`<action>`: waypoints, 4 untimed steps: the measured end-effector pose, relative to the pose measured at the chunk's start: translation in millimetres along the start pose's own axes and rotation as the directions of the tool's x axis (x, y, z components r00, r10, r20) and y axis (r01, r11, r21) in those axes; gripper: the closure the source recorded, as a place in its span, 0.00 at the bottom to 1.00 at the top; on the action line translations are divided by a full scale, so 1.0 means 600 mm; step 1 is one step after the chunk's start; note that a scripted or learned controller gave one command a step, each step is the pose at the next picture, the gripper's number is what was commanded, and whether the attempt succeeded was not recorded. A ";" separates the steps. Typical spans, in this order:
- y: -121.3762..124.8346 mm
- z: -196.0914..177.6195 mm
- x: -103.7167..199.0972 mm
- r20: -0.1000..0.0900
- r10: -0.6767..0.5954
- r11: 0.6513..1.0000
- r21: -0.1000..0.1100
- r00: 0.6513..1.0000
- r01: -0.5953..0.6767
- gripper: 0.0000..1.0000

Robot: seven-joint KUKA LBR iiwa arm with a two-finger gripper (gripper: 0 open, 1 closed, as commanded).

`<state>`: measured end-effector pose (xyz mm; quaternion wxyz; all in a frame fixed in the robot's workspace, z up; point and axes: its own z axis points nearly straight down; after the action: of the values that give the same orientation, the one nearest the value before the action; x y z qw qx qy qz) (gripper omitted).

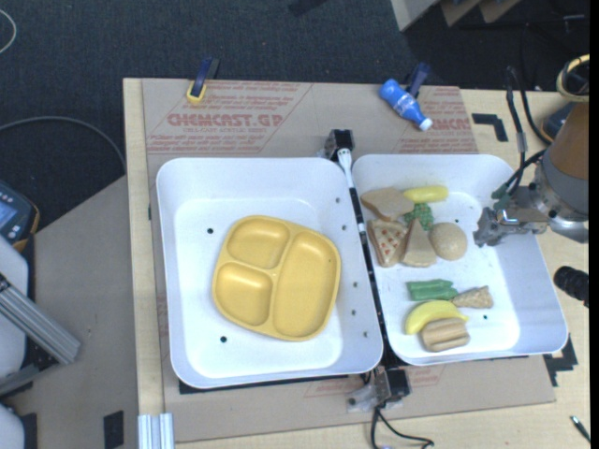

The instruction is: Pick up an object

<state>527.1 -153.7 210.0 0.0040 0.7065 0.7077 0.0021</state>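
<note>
Camera view: gripper (489, 229) is seen low over the right bin (533, 293), at its right side; whether it is released or clenched cannot be told. Nothing is seen in its grasp. Toy food is clustered just to its left: potato (448, 241) nearest, bread slices (386, 203), lemon (426, 195), sandwich (387, 243), green beans (430, 290), banana (430, 314), hot dog (445, 336). A yellow tray (276, 277) is seen in the left bin (178, 241). A blue bottle (404, 104) lies on the bench (140, 120).
</note>
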 end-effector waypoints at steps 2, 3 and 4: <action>-0.021 -0.044 0.086 -0.006 -0.004 1.000 0.010 1.000 0.004 1.00; -0.060 -0.037 0.172 -0.006 -0.004 1.000 0.013 1.000 0.004 1.00; -0.054 -0.007 0.156 -0.004 0.003 1.000 0.013 1.000 -0.003 1.00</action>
<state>494.2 -59.8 213.9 -0.0021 0.7075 0.7067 -0.0012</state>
